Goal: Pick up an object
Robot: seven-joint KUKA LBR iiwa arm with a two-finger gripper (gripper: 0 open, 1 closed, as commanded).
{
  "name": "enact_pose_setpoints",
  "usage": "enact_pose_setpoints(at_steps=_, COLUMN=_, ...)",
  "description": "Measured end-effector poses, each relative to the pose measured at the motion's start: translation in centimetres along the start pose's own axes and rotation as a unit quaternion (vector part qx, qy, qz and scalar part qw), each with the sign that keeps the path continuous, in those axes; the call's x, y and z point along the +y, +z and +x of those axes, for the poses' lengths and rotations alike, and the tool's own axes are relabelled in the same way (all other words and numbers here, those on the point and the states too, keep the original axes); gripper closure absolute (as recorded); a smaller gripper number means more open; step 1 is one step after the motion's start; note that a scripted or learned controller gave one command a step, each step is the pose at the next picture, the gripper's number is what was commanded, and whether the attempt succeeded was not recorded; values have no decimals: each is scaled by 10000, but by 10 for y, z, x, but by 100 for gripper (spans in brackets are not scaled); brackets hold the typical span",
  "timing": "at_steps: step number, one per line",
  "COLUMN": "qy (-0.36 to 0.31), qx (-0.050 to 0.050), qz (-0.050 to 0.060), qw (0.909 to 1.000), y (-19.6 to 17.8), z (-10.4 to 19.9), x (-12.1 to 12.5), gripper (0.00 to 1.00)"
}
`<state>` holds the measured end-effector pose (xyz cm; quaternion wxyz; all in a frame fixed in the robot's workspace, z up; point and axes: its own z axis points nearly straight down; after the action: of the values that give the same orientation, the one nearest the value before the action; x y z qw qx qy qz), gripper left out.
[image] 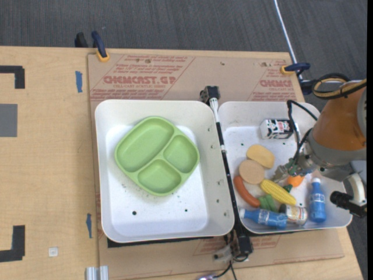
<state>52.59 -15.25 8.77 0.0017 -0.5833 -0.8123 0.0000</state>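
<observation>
Bottles line the right bin's six o'clock edge; we judge our gripper, spread undeterminable, reaching toward corn. Next: descend, close.

Left shallow white plastic bin: white, a few dark specks on its floor. In it, a pale green three-compartment plate, uniform green. Right shallow white plastic bin: white too. In it: black-and-white patterned small can, two tan oval bread-like pieces, yellow toy corn cob, red-orange toy sausage, dark green chunk, small orange piece, blue bottle with white cap, blue bottle lying flat with a pale label. Arm's orange band over the grey wrist. Brown cardboard sheet with red lettering, blue-and-yellow clamps at its corners.
</observation>
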Motion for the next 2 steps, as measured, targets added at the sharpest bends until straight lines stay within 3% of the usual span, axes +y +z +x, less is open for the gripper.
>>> enact_pose_setpoints(at_steps=1, qy=-1457, qx=-40, qz=-31, qw=9893, y=1, z=16, x=-3, gripper=100)
enact_pose_setpoints(at_steps=2, qy=-799, qx=-19, qz=-14, qw=9968, y=-73, z=63, x=-16, gripper=100)
